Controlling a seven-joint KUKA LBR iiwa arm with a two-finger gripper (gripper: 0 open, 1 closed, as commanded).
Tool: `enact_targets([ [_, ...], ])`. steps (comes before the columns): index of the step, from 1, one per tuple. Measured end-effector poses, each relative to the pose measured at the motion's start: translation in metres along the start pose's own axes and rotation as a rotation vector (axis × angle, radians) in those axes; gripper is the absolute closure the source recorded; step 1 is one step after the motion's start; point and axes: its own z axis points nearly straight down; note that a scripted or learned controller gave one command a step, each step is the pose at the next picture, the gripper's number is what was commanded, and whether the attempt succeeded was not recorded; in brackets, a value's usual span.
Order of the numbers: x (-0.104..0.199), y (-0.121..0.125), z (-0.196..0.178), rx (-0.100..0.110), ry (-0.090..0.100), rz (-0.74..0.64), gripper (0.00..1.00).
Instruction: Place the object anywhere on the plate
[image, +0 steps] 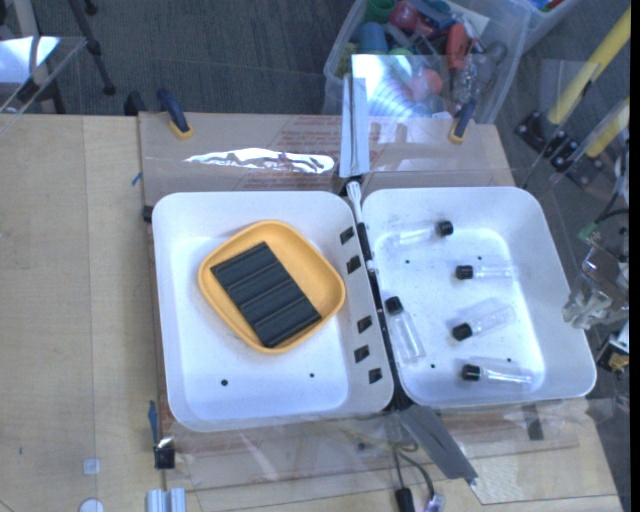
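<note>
Two shallow white bins sit side by side on a pale wooden bench (60, 300). In the left bin (190, 390) a yellow plate (325, 285) lies slightly turned, with one corner pointing to the near side. A black ribbed block (268, 293) lies flat on the plate, inside its rim and covering most of its middle. Nothing touches it from above.

The right bin (520, 215) holds five clear vials with black caps, all lying on their sides and apart from one another. One vial (420, 235) is at the far left, one (485, 270) is near the middle, and one (403, 328) lies along the left wall. Another (482, 321) is right of centre, and the last (495, 375) lies near the front edge.

A row of small black tabs (353, 265) runs down the sloping wall where the two bins meet.

The gripper (590, 300) appears as a blurred grey metal shape just outside the right rim of the right bin, well apart from the plate and the block. It is too indistinct to tell whether it is released or clenched, and nothing can be seen in its grasp.

Beyond the bins lie a crumpled strip of foil (260, 160) and a clear tub (430, 45) of coloured odds and ends.
</note>
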Motion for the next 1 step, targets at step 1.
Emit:
enact_targets([
  [1, 0.0, 0.0, 0.0, 0.0, 0.0, 0.0, 0.0],
])
